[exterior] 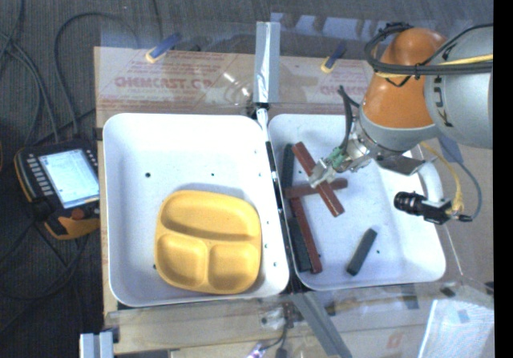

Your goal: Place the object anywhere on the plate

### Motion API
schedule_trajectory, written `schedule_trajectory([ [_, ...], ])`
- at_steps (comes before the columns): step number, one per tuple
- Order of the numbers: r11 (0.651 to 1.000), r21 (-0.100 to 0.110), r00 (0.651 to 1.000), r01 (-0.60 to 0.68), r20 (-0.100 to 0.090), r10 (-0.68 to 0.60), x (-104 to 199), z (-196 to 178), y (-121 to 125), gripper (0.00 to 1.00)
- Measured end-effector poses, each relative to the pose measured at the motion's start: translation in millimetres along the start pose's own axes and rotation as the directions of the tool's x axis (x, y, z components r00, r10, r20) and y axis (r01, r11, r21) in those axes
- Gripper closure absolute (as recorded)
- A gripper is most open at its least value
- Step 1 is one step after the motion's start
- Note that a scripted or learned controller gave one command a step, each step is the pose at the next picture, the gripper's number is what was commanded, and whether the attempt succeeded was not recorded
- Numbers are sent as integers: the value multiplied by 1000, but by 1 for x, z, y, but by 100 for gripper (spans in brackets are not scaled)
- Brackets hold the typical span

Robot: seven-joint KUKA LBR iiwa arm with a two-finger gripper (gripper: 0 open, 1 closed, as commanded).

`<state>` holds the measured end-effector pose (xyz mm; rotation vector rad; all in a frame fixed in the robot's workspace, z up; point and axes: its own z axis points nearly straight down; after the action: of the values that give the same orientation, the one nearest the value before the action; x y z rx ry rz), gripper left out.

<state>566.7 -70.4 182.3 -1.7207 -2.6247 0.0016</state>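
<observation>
A yellow plate (210,240) with three compartments lies in the left bin (136,140). In the right bin (417,256), two brown sticks cross: a slanted one (331,200) and a flatter one (303,188). A longer brown stick (304,236) lies along the bin's left side next to a dark strip (288,164). A short dark grey block (361,251) rests near the front. My gripper (337,162) hangs low over the crossing brown sticks, at the upper end of the slanted one. Whether it touches a stick is unclear.
The grey arm with its orange band (401,80) reaches in from the upper right over the right bin. A black cylinder on a cable (415,203) juts out beside the wrist. A handheld pendant (60,180) lies left of the bench.
</observation>
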Motion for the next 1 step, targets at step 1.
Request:
schedule_trajectory([
  [1,980,0,980,200,0,-200,71,0,29,100],
])
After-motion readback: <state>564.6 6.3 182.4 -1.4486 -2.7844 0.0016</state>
